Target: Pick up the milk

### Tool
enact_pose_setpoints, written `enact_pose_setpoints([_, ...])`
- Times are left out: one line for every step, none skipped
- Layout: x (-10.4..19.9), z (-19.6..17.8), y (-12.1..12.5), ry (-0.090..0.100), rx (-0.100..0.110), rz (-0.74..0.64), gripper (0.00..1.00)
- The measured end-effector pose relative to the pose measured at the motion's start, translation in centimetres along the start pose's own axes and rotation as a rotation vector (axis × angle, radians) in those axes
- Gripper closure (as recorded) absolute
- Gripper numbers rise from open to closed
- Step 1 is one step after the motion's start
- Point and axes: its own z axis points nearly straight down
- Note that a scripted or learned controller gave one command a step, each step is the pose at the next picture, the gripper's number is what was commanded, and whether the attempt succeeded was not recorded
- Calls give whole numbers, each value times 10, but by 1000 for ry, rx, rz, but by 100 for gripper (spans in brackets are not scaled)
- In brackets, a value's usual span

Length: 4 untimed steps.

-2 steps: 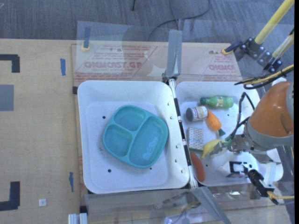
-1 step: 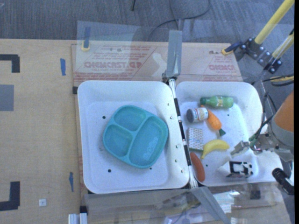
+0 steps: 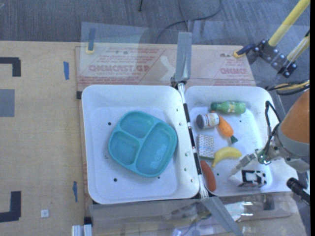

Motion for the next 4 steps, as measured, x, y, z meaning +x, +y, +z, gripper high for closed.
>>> enact_pose_setpoints([35,-113,12,0,1,61,0])
enact_pose_setpoints([39,1,16,-6,-9,-72,0])
enact_pose_setpoints([33,1,38,-5,-6,-122,0])
enact_pose_setpoints([6,1,4,-5,-7,-128,0])
